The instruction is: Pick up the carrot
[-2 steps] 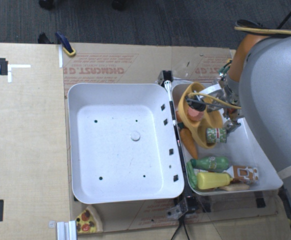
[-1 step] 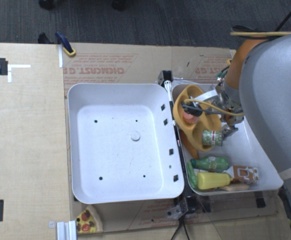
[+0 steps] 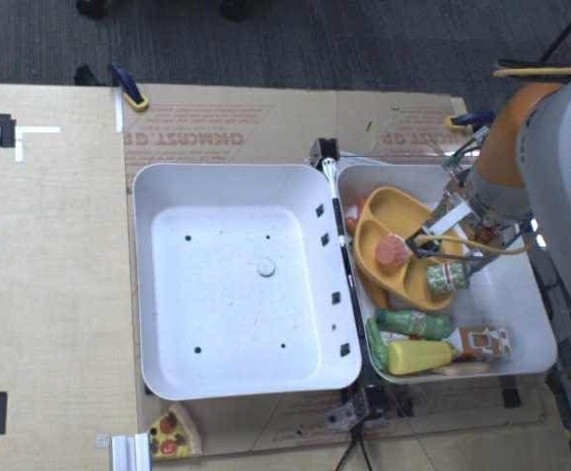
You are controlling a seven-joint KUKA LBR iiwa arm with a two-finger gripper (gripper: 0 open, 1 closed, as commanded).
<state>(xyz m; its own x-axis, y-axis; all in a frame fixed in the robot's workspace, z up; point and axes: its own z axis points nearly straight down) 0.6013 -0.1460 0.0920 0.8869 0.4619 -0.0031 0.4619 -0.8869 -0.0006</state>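
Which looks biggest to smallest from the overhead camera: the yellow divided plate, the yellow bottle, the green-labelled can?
1. Yellow divided plate, clearly largest.
2. Yellow bottle.
3. Green-labelled can, smallest.
All sit in the right bin at similar distance, so the ranking seems safe.

An orange carrot (image 3: 372,289) lies in the right bin (image 3: 521,302) close to its left wall, mostly hidden beneath a yellow divided plate (image 3: 389,216), with just slivers of orange showing at the plate's left edge and below it.
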